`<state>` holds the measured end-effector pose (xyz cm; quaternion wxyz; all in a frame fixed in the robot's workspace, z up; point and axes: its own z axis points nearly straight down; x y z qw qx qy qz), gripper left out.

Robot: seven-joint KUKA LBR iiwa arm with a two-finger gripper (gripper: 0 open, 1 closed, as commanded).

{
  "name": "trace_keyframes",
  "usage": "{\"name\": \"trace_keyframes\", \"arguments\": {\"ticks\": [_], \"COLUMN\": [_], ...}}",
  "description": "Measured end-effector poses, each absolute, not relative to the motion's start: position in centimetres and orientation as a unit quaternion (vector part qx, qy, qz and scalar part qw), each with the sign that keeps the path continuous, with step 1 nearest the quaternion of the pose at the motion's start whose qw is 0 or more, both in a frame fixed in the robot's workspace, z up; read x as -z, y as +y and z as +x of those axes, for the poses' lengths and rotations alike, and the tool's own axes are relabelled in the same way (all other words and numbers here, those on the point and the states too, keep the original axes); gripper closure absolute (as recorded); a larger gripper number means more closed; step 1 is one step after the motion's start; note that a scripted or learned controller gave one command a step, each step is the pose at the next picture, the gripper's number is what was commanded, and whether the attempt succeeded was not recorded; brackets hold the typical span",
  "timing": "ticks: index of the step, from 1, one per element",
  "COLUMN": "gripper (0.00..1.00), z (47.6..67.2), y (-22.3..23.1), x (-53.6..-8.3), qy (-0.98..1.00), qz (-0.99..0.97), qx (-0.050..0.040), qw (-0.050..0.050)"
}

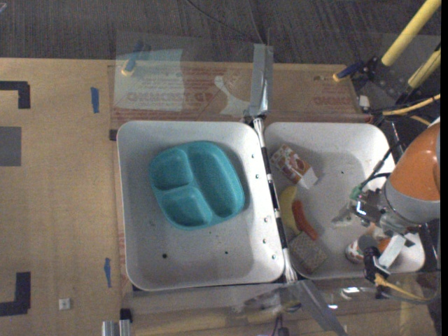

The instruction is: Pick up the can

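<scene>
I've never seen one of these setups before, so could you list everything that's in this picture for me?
Bins: two, white, side by side on the bench.
Divided plate: one, teal, in the left bin.
Snack packet: one, white and red, right bin, upper left.
Banana: one, yellow, right bin, left edge.
Hot dog toy: one, red-orange, beside the banana.
Sponge: one, brownish, right bin, lower left corner.
Can: one, white and orange, right bin, lower right, partly hidden.
Arm: one, grey with orange band, over the right bin.
Gripper: one, just above the can.

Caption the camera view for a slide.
Arm over right bin near can; teal tray in left bin.
</scene>
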<state>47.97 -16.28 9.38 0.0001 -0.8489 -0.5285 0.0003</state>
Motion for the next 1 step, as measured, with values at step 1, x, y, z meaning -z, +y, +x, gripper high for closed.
{"name": "trace_keyframes", "arguments": {"ticks": [1], "gripper": [0.00], "z": [48.14], "y": [-18.98], "x": [-9.43], "qy": [-0.553], "qz": [-0.833], "qx": [0.0047], "qw": [0.019]}}
